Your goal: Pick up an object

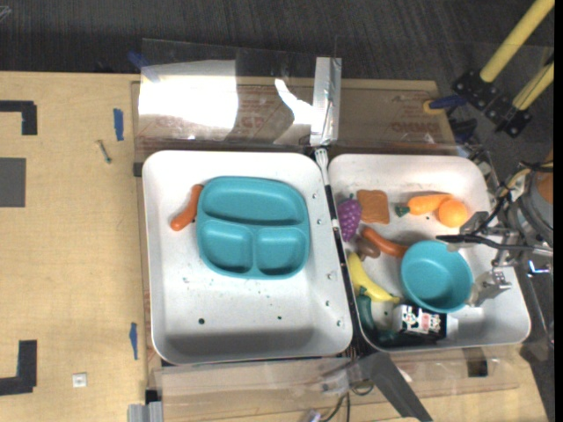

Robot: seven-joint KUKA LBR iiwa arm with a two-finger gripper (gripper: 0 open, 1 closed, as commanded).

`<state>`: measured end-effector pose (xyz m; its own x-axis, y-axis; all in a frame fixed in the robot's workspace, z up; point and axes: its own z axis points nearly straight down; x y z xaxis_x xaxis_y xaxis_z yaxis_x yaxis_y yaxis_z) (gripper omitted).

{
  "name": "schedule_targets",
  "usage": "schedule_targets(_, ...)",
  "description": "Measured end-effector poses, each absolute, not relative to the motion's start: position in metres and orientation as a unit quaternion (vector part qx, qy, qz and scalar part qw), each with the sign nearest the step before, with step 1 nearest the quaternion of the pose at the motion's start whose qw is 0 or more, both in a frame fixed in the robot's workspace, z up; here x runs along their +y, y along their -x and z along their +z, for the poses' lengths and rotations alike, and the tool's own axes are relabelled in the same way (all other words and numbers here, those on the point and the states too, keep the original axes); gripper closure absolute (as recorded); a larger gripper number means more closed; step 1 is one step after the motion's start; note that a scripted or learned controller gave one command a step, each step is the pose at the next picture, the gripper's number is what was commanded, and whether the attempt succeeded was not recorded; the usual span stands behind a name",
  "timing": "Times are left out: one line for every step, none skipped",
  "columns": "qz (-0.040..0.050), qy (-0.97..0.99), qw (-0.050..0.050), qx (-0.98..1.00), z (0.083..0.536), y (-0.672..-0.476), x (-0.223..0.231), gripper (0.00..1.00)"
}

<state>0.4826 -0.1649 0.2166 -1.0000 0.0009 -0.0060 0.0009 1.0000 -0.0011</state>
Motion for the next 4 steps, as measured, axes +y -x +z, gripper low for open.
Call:
schedule_targets(-0.0028,0.12,0.006,0.993,0.09,-0.483,-0.191,0.0)
schedule_targets(-0.0023,0.153,0.006,0.988,0.158,-0.535,-0.197,0.0)
schedule_targets(-0.0073,0.207,0.015,0.978,0.105,-0.585,-0.213,0.0)
schedule_targets(-0.0086,0.178,0.017,0.984,0.105,-0.61,-0.213,0.0)
